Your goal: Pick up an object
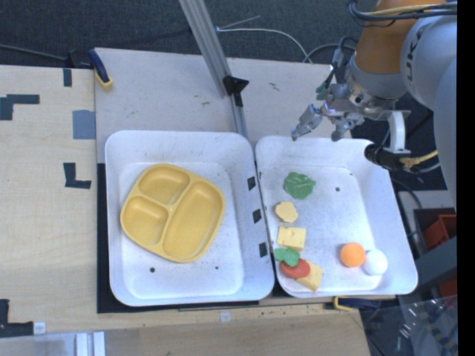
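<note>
Hand (pixel 320 124) hangs open with nothing in it, over the top edge of the right white bin (pixel 386 199). At six o'clock lies a green leafy toy (pixel 299 185). A yellow plastic plate (pixel 173 211) sits in the left white bin (pixel 126 273).

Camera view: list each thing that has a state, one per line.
gripper: fingers open, empty, above the right bin's far rim
yellow tray: upright, compartments empty, in left bin
green leaf toy: lying loose in right bin
orange ball: resting against the white ball
</note>
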{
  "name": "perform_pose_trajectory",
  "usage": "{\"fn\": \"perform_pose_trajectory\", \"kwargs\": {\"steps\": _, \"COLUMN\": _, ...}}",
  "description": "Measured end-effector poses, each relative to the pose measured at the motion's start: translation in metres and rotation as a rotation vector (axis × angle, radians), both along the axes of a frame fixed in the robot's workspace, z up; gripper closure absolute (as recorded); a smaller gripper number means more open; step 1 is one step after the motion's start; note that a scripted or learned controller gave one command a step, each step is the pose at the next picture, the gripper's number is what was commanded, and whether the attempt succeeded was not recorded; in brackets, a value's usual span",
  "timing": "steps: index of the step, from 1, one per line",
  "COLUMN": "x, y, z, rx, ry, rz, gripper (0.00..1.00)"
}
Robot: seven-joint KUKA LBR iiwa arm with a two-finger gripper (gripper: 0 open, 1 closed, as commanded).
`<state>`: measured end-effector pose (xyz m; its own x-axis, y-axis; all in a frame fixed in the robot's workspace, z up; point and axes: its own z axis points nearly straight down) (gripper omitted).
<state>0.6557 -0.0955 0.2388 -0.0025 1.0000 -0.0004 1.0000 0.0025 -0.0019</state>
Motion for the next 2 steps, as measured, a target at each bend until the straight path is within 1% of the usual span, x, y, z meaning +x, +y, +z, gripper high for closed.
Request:
{"fn": "perform_pose_trajectory", "kwargs": {"steps": 1, "x": 0.025, "y": 0.025, "z": -0.054, "rx": -0.001, "ry": 0.004, "rz": 0.001, "gripper": 0.00}}
{"fn": "perform_pose_trajectory", "kwargs": {"steps": 2, "x": 0.025, "y": 0.087, "z": -0.051, "rx": 0.001, "ry": 0.001, "rz": 0.004, "gripper": 0.00}}
